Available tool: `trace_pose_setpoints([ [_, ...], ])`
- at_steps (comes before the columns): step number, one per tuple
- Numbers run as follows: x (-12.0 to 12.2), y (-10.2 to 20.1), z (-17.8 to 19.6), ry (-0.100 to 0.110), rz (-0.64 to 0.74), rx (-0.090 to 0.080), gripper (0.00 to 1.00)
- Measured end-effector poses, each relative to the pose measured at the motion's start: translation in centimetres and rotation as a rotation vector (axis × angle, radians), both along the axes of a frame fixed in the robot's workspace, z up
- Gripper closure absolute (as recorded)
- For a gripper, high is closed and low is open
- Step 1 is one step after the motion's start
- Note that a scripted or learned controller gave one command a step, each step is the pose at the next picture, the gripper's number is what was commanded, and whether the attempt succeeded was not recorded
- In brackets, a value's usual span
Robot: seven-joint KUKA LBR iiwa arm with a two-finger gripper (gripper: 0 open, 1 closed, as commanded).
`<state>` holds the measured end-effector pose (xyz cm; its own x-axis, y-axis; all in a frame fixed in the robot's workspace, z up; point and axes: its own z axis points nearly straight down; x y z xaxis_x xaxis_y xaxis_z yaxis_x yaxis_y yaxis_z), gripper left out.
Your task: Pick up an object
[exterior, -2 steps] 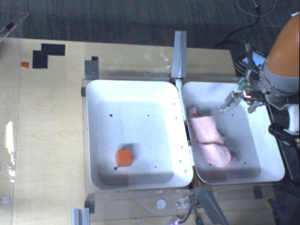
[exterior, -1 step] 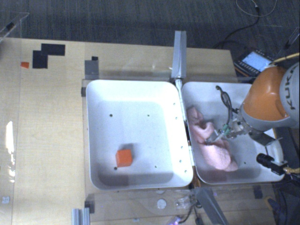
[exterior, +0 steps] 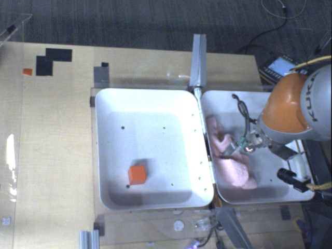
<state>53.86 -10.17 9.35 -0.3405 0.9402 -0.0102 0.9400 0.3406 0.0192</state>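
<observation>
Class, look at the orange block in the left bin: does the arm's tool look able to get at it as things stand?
Probably yes. The orange block lies alone on the left bin's open floor, nothing over it. The tool is over the right bin by the pink cloth, so it must cross the divider.

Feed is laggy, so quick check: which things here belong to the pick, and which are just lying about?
Job in hand:
claw, above the right bin
pink soft thing beneath it

Lying about:
orange block in the left bin
black tape pieces on the bench

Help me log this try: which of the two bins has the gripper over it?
The right bin, holding the pink cloth. The gripper is above that cloth; the left bin has just an orange block.
</observation>
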Motion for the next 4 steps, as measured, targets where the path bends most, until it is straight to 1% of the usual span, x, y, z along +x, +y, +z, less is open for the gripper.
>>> trace_pose_setpoints([
  [1, 0.3, 0.3, 1.2, -0.007, 0.003, 0.003, 1.0],
  [2, 0.3, 0.3, 1.2, -0.007, 0.002, 0.003, 0.0],
  [3, -0.6, 0.7, 0.0, -0.005, 0.022, -0.001, 0.0],
  [4, -0.3, 1.0, 1.2, -0.01, 0.024, 0.002, 1.0],
])
